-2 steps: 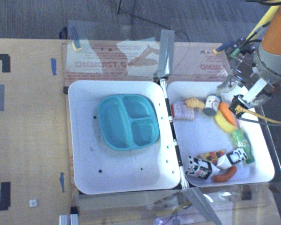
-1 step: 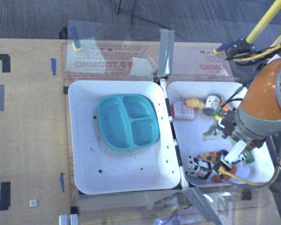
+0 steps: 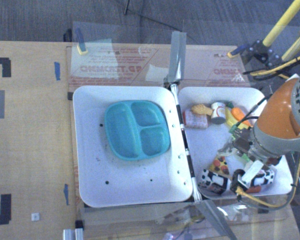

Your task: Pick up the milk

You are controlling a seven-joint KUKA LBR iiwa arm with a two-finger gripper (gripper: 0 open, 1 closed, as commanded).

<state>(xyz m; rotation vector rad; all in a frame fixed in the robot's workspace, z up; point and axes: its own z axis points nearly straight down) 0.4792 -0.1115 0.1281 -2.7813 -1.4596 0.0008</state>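
Right bin (image 3: 202, 146): milk (image 3: 213, 181) near front wall, just beside tool (image 3: 236, 148).

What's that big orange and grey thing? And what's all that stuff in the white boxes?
That is a robot arm, reaching in from the right. One camera above the bench looks down on it. Its gripper, the part that grabs, hangs low over the right bin, which has toy food in it: a carrot, a pizza slice and a black-and-white spotted carton, likely the milk. The left bin has a blue divided plate. I cannot tell whether the gripper holds anything.
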